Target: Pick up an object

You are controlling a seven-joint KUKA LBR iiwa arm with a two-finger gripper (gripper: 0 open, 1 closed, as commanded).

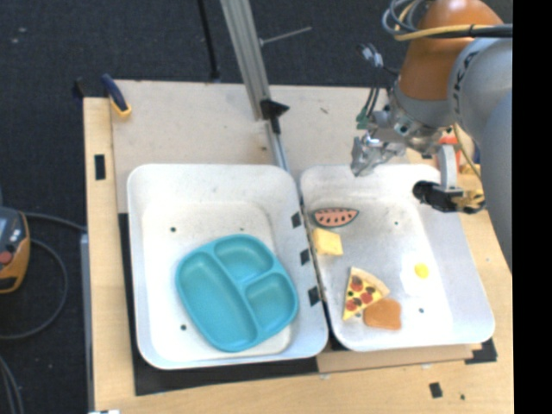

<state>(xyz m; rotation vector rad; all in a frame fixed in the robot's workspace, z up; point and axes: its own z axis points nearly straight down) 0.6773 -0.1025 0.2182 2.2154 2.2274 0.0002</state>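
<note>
While the claw hangs above the far rim of the right bin, nothing is seen between its tips, and whether it is released or clenched cannot be told from this angle. In my judgement the task is at its opening stage: no object has been lifted, and the approach, descent, grasp and lift all remain to be done.

Candidate objects all lie on the floor of the right bin. A watermelon slice, pink with a dark rind, lies nearest the claw, close to the bin's left wall. Just below it sits a yellow block, pale and squarish. Nearer the front edge, a pizza slice touches an orange piece. A small yellow item lies apart, towards the right. All appear flat and low, which may make gripping awkward.

The left bin holds a blue divided tray on the tabletop.
</note>
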